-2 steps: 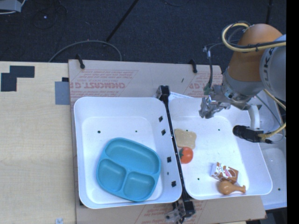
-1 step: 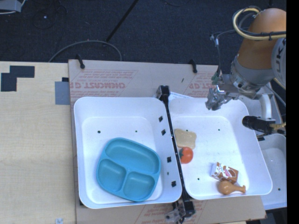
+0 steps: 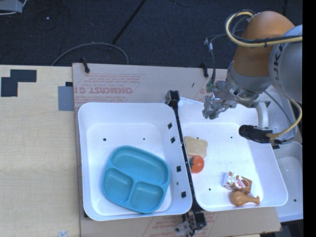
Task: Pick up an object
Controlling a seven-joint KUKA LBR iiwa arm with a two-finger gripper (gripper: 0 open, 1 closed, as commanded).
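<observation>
Hovering above the right bin's (image 3: 269, 154) far edge, the gripper (image 3: 213, 108) carries nothing, so the pick is not yet begun. The tomato (image 3: 196, 164) and bread slice (image 3: 195, 146) lie against the bin's left wall.

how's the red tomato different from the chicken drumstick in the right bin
The tomato is round and red; the drumstick is long, tapered and tan-orange. The tomato sits at the right bin's left side, touching a slice of bread; the drumstick lies near the front right corner, beside a small packet. Both are small toy foods lying loose on the bin floor, away from the gripper.
</observation>
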